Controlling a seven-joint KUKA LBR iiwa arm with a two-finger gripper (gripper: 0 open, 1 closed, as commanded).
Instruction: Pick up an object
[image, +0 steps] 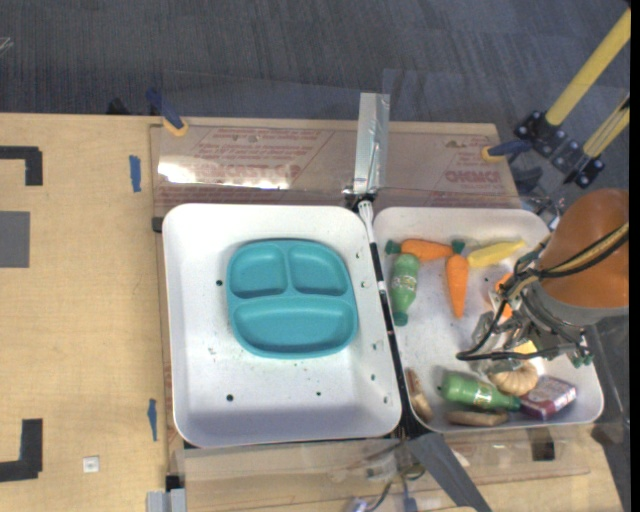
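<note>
The gripper (520, 345) hung low in the right bin (430, 300); whether it held anything could not be determined. Just beside it lay a croissant (516, 379), judged light, rigid plastic, best pinched across its middle.

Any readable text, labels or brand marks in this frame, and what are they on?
No text here can be read.
Cardboard sheet behind the bins: red print, seemingly upside down, too blurred to read.
Green bottle: label too small.
Purple packet beside the gripper: markings unreadable.
</note>
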